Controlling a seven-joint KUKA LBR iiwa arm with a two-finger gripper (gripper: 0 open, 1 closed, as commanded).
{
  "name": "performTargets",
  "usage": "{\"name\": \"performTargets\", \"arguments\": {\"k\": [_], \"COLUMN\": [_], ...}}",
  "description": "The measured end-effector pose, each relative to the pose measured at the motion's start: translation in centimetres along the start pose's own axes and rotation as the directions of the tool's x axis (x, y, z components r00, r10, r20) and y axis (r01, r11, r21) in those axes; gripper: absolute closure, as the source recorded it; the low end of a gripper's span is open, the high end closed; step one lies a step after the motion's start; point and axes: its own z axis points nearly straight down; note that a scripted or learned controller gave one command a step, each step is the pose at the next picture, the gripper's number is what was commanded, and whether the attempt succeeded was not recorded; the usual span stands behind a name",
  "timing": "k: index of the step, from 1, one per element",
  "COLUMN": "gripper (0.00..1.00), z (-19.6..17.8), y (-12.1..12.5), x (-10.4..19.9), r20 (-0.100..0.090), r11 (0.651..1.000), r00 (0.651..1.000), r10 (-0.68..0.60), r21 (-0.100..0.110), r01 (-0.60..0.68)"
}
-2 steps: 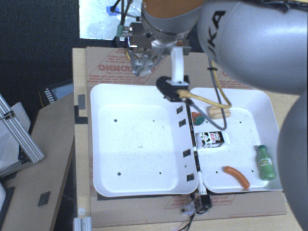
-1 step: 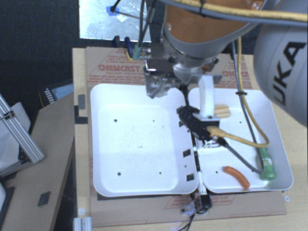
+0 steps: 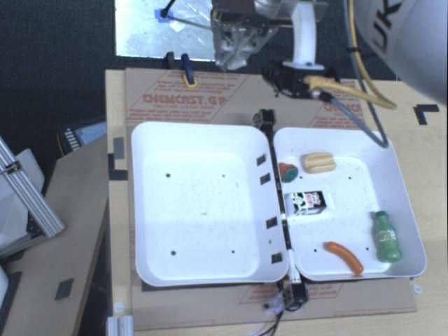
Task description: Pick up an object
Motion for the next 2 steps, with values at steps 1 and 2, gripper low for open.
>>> {"name": "performTargets", "arguments": {"k": [1, 2], "gripper": [1.00, 1.00], "z": [14.3, 21.0], "y": [-8.0, -0.9], "x": [-3.1, -9.5], "r20": [0.008, 0.007], "r11": [1.000, 1.000], "r00": [1.000, 1.000], "r10": [-0.001, 0.006], "r21": [0.028, 0.015], "r01": [0.000, -0.006]}}
